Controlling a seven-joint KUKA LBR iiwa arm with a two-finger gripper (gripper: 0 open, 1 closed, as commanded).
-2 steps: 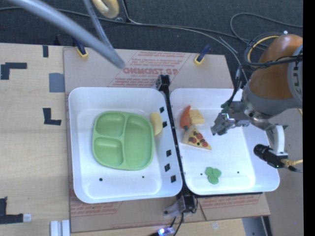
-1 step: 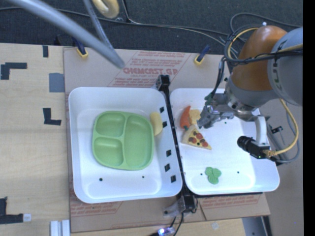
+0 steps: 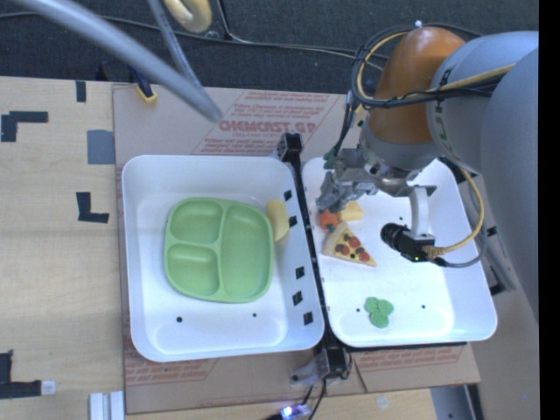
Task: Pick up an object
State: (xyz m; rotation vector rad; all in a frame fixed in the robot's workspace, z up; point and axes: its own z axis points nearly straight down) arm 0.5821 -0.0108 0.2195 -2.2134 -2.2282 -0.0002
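Take the right bin (image 3: 455, 313) as your landmark. The left bin (image 3: 140, 261) beside it holds a green divided plate (image 3: 219, 248). At its upper left corner your gripper (image 3: 332, 201) hangs low over a small orange toy (image 3: 327, 220), the pizza slice (image 3: 348, 247) just beside; grip unclear. You're likely approaching; next, close and lift.

A robotics lab — a grey and orange robot arm (image 3: 437, 77) reaches over a wooden desk (image 3: 52, 234) with black tape marks (image 3: 87, 206), two white bins (image 3: 140, 234) on cardboard (image 3: 262, 121), toy food, loose cables (image 3: 280, 42).
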